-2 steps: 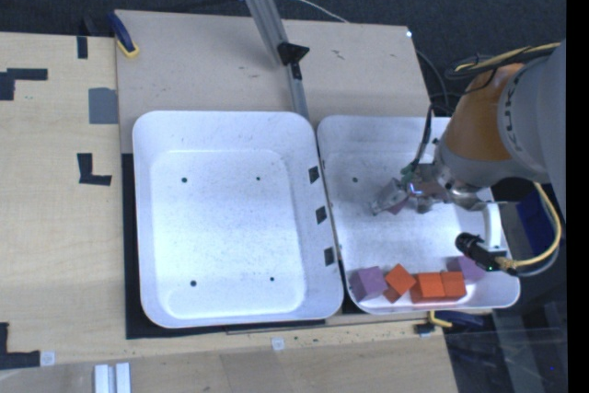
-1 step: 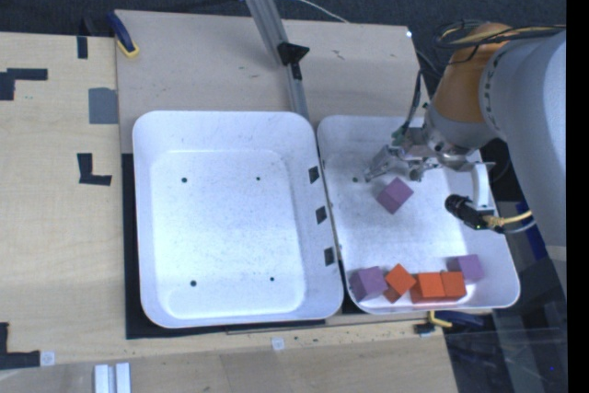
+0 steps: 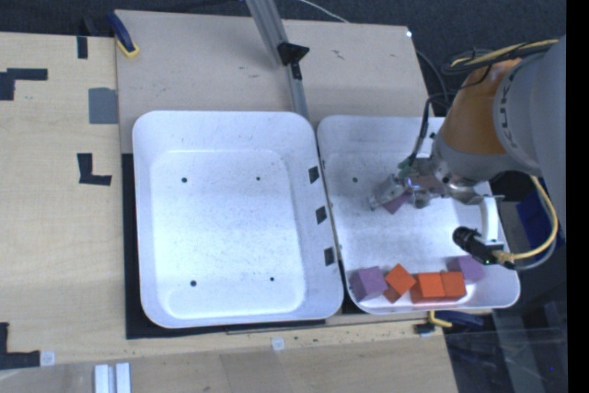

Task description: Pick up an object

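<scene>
My gripper (image 3: pixel 394 196) is low over the middle of the right bin (image 3: pixel 359 147), at the end of the grey arm with its orange band (image 3: pixel 469 120). A small purple block (image 3: pixel 397 206) lies right at the gripper's tip, partly hidden under it. Along the right bin's front wall sit a purple block (image 3: pixel 368 283), a small orange block (image 3: pixel 399 279), a longer orange block (image 3: pixel 438 287) and another purple block (image 3: pixel 469 268).
The left bin (image 3: pixel 221 216) stands beside the right one. A slanted metal pole (image 3: pixel 267 14) crosses the bench behind the bins. Black cables and a yellow one (image 3: pixel 543 239) hang off the arm over the right bin's right edge.
</scene>
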Robot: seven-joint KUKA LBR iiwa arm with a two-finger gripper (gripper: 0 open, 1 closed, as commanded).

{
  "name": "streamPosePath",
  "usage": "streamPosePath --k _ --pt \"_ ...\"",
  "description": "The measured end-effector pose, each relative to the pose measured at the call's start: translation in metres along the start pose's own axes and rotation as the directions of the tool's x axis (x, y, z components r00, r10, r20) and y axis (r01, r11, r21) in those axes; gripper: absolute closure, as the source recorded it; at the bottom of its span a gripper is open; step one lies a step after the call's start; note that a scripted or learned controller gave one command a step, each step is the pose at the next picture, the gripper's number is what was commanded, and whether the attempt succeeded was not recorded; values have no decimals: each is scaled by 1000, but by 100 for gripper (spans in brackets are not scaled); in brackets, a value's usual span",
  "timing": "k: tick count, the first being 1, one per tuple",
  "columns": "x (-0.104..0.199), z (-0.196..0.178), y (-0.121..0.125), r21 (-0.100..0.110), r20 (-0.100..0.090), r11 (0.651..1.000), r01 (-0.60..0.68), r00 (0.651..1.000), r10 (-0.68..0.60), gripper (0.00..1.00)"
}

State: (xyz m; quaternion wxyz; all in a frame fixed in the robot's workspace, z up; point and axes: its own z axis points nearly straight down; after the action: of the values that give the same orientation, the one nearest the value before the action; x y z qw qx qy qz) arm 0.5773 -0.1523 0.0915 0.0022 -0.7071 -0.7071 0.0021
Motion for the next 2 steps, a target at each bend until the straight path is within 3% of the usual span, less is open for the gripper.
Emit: streamPosePath --k 1,2 --pt "1 -9 2 -2 -1 1000 2 1000 -2 100" --pt "80 -105 32 -13 -2 1000 9 1000 -9 100"
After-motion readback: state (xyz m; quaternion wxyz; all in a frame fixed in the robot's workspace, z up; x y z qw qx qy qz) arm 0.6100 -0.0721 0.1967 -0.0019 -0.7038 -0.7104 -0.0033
